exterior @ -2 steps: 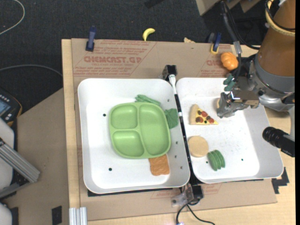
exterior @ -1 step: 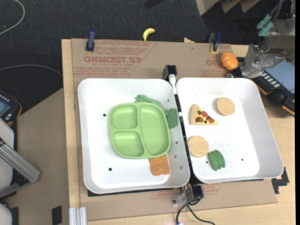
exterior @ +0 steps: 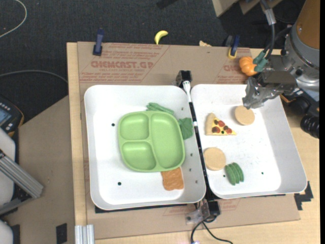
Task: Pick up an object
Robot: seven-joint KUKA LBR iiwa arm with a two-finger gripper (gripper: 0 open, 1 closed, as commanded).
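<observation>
While the gripper (exterior: 252, 101) hangs just above the round cracker (exterior: 245, 116) in the right bin (exterior: 284, 151), I judge it's approaching; next comes a straight descent.

Pretty even overhead light here, bright on the white bins (exterior: 101, 187) with barely any glare. Shadows are soft and short. The dark floor (exterior: 51, 14) looks dim. Everything's slightly soft and grainy, with no obvious edge distortion.
</observation>
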